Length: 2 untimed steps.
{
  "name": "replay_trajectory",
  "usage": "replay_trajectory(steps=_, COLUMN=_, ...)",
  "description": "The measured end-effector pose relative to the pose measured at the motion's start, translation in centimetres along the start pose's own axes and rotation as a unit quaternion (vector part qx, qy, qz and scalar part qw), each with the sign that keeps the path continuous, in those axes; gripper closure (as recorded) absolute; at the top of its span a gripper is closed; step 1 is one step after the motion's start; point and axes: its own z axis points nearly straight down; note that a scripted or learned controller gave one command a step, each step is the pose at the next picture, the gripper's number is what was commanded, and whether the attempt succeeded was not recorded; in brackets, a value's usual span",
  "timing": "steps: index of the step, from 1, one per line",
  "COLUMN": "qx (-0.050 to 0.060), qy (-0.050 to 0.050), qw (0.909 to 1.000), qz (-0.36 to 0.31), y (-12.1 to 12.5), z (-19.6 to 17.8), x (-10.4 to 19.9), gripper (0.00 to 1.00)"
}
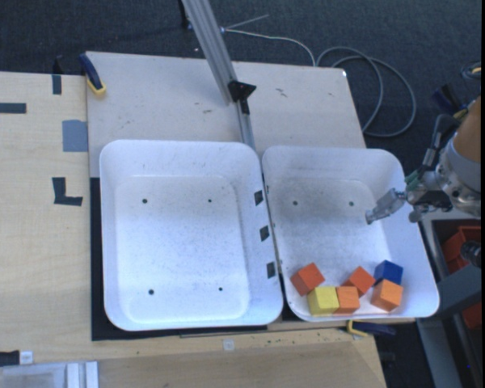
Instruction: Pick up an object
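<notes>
- I see the gripper (388,204) over the right bin (323,168), by that bin's right wall, well above the blocks and touching none
- I cannot tell how its jaws stand (too small and blurred from here)
- The blocks huddle along the right bin's near wall: an orange block (308,277), a yellow block (323,300) touching a small orange block (347,298), another orange one (360,279), a blue block (389,271) and a pale orange block (386,295)
- The left bin (178,156) sits against the right bin's left wall
</notes>
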Motion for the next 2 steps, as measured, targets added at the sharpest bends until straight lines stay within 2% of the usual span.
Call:
replay_trajectory(steps=1, qx=0.005, qy=0.003, qw=1.0, qz=-0.002, y=-2.9, z=7.6, x=7.4, gripper=0.0)
replay_trajectory(steps=2, qx=-0.001, qy=0.002, qw=1.0, qz=-0.004, y=-3.1, z=4.5, x=14.5, gripper=0.0)
